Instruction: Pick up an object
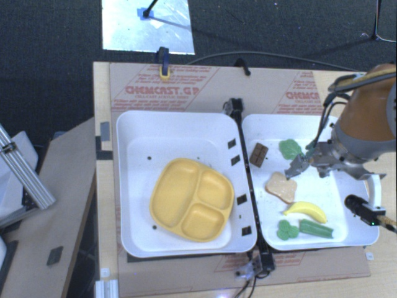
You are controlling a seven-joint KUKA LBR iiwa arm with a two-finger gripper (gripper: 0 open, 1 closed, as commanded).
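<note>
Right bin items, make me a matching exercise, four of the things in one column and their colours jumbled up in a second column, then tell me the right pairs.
Things in the right bin:
1. banana
2. toast slice
3. rectangular block
4. long pod by the front wall

Colours:
A. dark brown
B. green
C. yellow
D. pale tan

Right pairs: 1-C, 2-D, 3-A, 4-B.
</note>
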